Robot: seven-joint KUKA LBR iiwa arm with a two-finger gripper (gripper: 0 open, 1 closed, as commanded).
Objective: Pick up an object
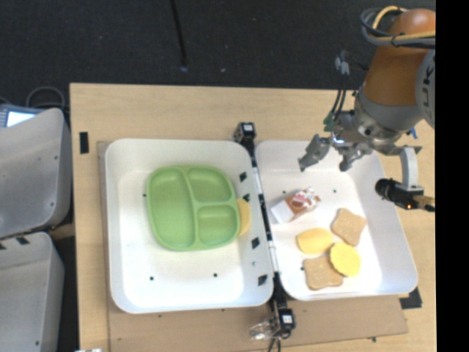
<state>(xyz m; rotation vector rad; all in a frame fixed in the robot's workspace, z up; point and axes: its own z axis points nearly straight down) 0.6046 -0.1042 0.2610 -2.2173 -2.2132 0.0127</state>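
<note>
Camera view: pincer open above the right bin, nothing held

Camera view shows the gripper [327,155] hanging over the far part of the right bin [392,270], its 2 fingers spread wide with bare white floor showing between them. It holds nothing. The grey arm with its orange band [396,68] comes in from the right and tips the pincer downward, which reads as a pose for a descent into the bin rather than a carry.

The likely targets lie nearer the camera than the pincer and apart from it. Closest is a small wrapped snack [295,204], white and reddish, in the middle of the bin. Beyond it sit 2 toast slices, one [349,226] to the right and one [322,272] at the near side, with a yellow oval piece [314,240] and a yellow round piece [345,259] between them. The near slice touches the round piece, so that cluster looks harder to grip cleanly than the lone snack.

In the left bin [124,270] a green divided plate [193,207] lies flat, with a yellow piece [244,215] tucked against its right edge by the bin wall.

Both bins rest on a pale wooden bench [88,108]. Dark floor [220,28] lies behind it, crossed by a thin cable, and a grey casing [29,167] stands at the left.
</note>
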